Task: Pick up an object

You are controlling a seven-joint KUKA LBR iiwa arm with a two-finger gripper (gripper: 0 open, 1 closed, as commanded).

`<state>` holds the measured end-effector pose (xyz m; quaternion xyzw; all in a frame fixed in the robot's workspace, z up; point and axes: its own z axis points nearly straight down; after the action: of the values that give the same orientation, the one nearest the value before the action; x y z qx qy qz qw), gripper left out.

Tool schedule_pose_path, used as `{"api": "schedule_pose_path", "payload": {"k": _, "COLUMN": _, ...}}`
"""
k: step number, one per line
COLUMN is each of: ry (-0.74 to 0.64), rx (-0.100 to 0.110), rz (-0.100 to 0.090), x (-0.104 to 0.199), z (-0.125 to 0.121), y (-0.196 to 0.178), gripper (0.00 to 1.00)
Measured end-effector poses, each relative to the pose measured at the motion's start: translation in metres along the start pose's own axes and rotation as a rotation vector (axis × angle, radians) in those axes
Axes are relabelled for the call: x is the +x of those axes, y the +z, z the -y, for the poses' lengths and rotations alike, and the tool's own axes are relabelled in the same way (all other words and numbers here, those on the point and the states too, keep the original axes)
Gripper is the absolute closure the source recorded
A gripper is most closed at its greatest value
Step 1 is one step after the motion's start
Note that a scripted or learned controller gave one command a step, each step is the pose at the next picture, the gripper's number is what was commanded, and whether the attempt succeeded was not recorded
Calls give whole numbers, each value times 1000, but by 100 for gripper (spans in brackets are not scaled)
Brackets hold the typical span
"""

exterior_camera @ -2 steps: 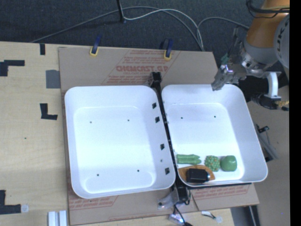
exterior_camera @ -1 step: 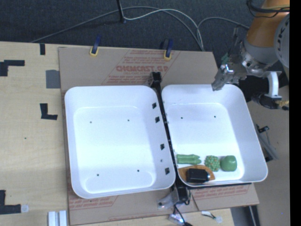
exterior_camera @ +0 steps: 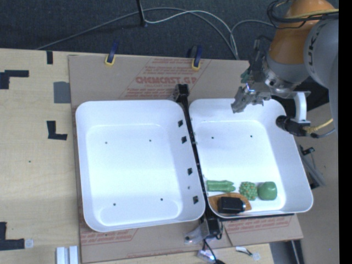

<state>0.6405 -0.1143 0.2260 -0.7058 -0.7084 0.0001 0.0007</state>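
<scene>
Along the near edge of the right bin [exterior_camera: 286, 147] lie a green bean-like piece [exterior_camera: 219, 185], a knobbly green piece [exterior_camera: 248, 190], a smooth green block [exterior_camera: 267, 191] and a black item [exterior_camera: 231, 205] resting on an orange piece [exterior_camera: 242, 198]. My gripper [exterior_camera: 242, 102] hangs over the far rim of the right bin, well away from those objects. Nothing shows between its fingers.
The left bin [exterior_camera: 88, 164] sits beside the right one, with a black divider strip [exterior_camera: 190, 147] between them. Both rest on a cardboard sheet [exterior_camera: 159, 78] held by clamps [exterior_camera: 111, 55]. Cables [exterior_camera: 181, 16] run across the dark floor behind.
</scene>
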Motion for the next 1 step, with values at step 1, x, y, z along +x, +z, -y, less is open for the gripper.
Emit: {"api": "schedule_pose_path", "payload": {"k": 1, "ry": -1, "rx": 0, "rz": 0, "x": 59, "z": 20, "y": 4, "gripper": 100}}
